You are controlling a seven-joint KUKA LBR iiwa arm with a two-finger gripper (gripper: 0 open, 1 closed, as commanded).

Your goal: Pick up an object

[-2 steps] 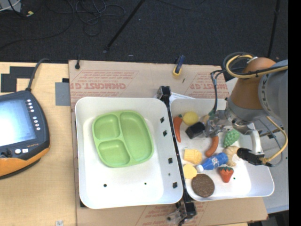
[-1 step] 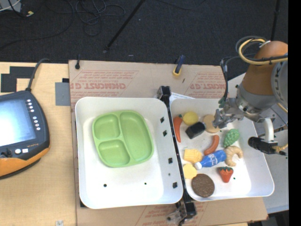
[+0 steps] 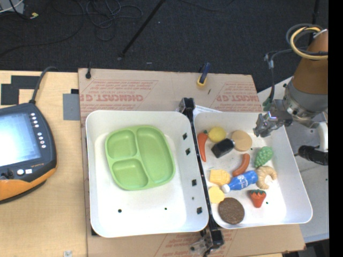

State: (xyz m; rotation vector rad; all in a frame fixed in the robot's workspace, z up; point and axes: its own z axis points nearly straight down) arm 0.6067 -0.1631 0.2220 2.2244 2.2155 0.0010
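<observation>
jaws [image 3: 263,125]: state unreadable | right bin [image 3: 300,197]: glossy plastic food | left bin [image 3: 99,197]: green three-part tray [image 3: 140,157]

The gripper [image 3: 263,125] hangs over the upper right part of the right bin [image 3: 297,197]. Just to its left lie a tan bun [image 3: 241,141] and a black block [image 3: 222,148]; below it sit a green broccoli piece [image 3: 263,156] and a sausage [image 3: 241,164]. Bare bin floor stays open below and to its right. Far to its left, a green tray [image 3: 140,158] takes up the middle of the left bin [image 3: 102,208].

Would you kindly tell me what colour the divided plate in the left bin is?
Light green; the divided plate shows in the camera view.
</observation>
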